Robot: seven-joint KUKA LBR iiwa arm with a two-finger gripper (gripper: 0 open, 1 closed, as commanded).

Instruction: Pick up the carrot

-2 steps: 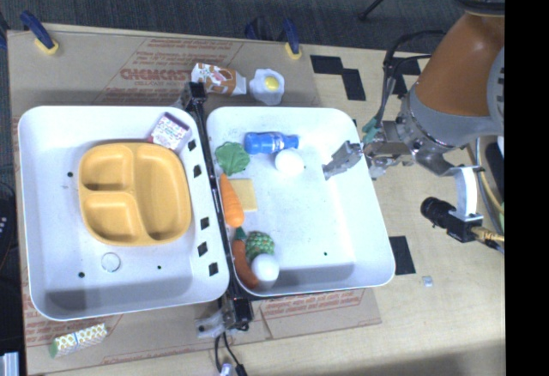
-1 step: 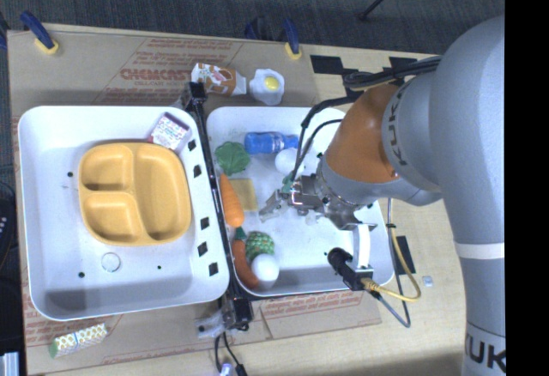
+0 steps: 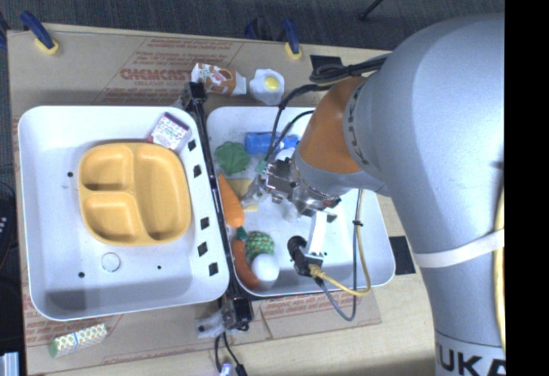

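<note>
The carrot [image 3: 230,203] is a long orange piece lying along the left wall of the right bin [image 3: 377,258], pointing from back to front. My gripper [image 3: 274,179] hangs low over the middle of that bin, just right of the carrot's upper end and apart from it. The grey arm with its orange band [image 3: 330,142] covers the bin's right half and hides the gripper's tip.
Near the carrot lie a green leafy item [image 3: 232,157], a blue object [image 3: 259,142], a broccoli piece [image 3: 259,244], a white egg [image 3: 265,268] and another orange piece [image 3: 243,267]. The left bin [image 3: 43,220] holds a yellow divided plate [image 3: 135,191] and a small packet [image 3: 170,131].
</note>
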